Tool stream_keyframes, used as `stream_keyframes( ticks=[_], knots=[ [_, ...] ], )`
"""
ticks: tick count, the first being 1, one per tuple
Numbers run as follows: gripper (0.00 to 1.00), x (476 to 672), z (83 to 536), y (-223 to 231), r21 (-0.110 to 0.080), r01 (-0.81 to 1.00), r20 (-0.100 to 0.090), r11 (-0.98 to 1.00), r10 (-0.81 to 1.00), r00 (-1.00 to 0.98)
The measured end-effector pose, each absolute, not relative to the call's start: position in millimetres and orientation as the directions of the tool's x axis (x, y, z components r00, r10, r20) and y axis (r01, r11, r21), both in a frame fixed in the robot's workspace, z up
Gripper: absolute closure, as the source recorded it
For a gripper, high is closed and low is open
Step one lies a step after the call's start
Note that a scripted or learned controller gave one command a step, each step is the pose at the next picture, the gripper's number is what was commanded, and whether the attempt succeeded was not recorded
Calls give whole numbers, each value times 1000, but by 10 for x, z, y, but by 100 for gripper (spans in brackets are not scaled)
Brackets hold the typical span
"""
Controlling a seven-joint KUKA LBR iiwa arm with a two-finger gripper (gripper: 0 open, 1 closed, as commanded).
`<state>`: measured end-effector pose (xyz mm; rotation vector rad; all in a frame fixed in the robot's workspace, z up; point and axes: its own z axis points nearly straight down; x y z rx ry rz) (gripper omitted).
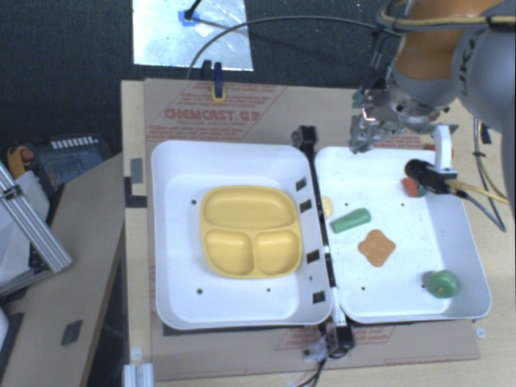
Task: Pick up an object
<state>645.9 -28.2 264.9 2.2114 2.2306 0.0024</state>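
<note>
Gripper (363, 139) is seen at upper edge of right bin (476, 285), hung from grey arm (484, 55) w/ orange band (439, 31) reaching in from the right. Whether it is open or closed cannot be told at this res.; nothing is seen held by it.

Four small objs are spread in right bin: green oblong piece (351, 220) near the divider, orange flat piece (376, 247) just below-right of it, green round obj (442, 283) toward lower right corner, and an orange-red bit (412, 188) at right side, partly covered by a black fixture (427, 176). A small yellow bit (326, 208) is glimpsed at the divider. All are well apart from the gripper.

Left bin (173, 216) is occupied by a yellow three-compartment tray (250, 230), lying flat, approx. centred. Both bins are set on a cardboard sheet (242, 107).
</note>
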Motion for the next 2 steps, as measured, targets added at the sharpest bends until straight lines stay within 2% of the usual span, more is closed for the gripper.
stream_keyframes(
  ticks=[2],
  knots=[
    [100,6270,2363,675,0,1000,1,8,1000,-8]
  ],
)
